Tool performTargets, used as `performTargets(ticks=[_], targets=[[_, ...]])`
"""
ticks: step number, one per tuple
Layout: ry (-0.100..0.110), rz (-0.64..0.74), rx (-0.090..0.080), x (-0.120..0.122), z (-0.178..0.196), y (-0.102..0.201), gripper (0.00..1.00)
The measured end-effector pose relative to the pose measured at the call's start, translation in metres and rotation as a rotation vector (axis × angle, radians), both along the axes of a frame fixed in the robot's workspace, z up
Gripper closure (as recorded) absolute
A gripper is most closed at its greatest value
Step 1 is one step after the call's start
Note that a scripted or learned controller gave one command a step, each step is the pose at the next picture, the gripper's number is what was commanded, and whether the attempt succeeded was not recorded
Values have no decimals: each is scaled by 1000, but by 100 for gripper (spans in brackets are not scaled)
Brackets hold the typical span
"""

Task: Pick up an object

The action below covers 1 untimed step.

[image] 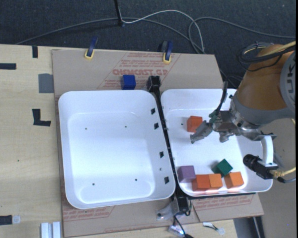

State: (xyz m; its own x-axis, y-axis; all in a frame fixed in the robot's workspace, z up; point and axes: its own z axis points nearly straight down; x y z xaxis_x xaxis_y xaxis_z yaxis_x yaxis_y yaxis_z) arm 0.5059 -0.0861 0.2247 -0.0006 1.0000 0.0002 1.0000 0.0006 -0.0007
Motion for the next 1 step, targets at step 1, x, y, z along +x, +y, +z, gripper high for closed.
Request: performTargets(ticks=[1], targets=[[6,-2,0,51,-69,-36,0]])
